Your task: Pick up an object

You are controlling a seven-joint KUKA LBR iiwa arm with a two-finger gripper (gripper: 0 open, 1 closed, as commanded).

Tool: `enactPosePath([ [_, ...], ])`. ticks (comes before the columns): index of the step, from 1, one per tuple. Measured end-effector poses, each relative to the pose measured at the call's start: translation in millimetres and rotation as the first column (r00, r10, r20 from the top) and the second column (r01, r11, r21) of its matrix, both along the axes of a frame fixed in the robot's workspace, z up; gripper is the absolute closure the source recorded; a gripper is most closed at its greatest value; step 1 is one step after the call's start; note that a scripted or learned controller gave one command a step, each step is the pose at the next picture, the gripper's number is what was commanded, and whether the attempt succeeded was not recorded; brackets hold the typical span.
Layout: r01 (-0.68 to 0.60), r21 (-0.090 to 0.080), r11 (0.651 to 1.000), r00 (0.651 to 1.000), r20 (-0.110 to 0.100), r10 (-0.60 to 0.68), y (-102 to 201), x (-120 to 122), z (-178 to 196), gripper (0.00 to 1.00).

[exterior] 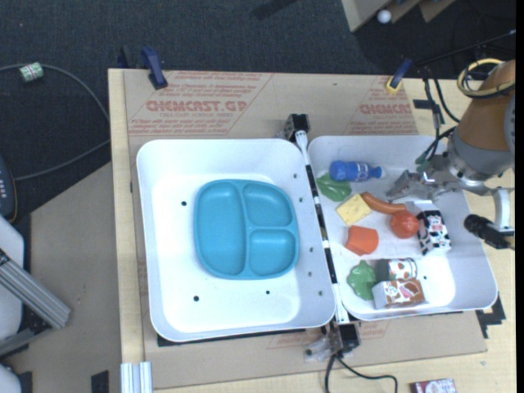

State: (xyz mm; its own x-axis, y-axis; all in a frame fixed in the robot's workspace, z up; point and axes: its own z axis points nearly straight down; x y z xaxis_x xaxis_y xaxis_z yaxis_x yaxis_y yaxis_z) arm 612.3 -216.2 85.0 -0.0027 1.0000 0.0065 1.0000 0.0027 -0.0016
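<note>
My gripper (pixel 422 190) hangs over the back of the right bin (pixel 479 281), reaching in from the right. Its two grey fingers (pixel 403 187) are spread open with nothing between them. Just below and left of them lies an orange sausage-shaped toy (pixel 381 204), with a red round toy (pixel 404 223) in front of it. A black-and-white cow figure (pixel 434 232) stands beside the red toy. Further left are a blue bottle (pixel 354 171), a green toy (pixel 333 189), a yellow wedge (pixel 354 210) and an orange-red block (pixel 362 239).
A second green toy (pixel 361 277) and a printed carton (pixel 399 288) sit at the right bin's front. The left bin (pixel 164 219) holds a blue divided plate (pixel 245 228). A black connector (pixel 489 229) juts in at the right edge.
</note>
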Motion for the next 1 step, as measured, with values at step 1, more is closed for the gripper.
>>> enactPosePath([
  [1,0.001,-0.005,1.0,1.0,0.001,-0.001,51.5,-42.4,61.1,0.0],
])
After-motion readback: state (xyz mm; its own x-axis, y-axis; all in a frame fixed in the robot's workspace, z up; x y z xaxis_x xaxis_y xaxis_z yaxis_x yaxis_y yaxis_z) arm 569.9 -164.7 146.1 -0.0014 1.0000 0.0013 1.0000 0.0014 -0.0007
